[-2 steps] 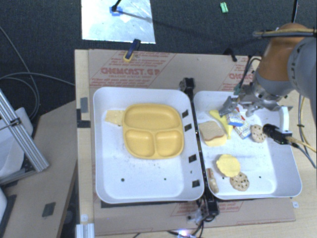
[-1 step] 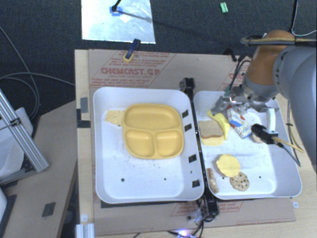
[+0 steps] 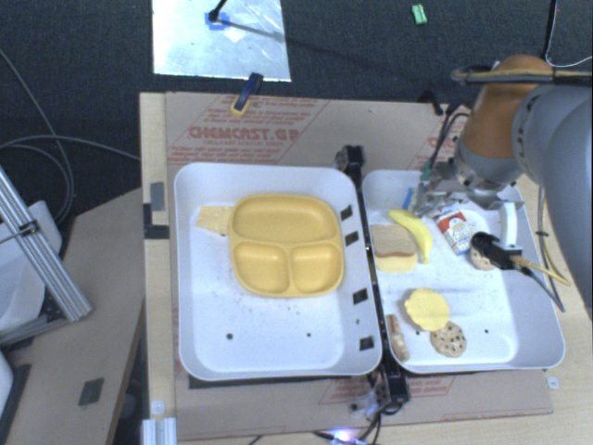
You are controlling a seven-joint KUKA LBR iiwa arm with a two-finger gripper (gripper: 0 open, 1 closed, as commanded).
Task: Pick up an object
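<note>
In the right bin point(image 3: 523, 327), nearest the camera, a chocolate-chip cookie point(image 3: 449, 340) lies just beside a round yellow piece point(image 3: 426, 309). A narrow brown strip point(image 3: 398, 337) rests along that bin's left wall. Both bins sit side by side on a sheet of cardboard point(image 3: 278, 130) that covers the counter point(image 3: 93, 248).

Further back in the left bin point(image 3: 213, 341), a yellow divided tray point(image 3: 283, 246) takes up the middle. A flat pale yellow slab point(image 3: 214, 219) touches its left edge.

In the right bin at about the same depth, a slice of bread point(image 3: 393, 240) lies by the left wall on top of a pale yellow block point(image 3: 397, 264). A banana point(image 3: 414, 233) curves along the bread's right side, touching it. A small red and white carton point(image 3: 453, 229) sits just to the right of the banana.

Farthest back, the tool point(image 3: 428, 196) is low over the rear of the right bin, just behind the banana's upper end and near the carton. Nothing can be seen in its grasp. Whether it stands wide or narrow cannot be told from this angle. A small blue piece point(image 3: 408, 197) shows just to its left.
</note>
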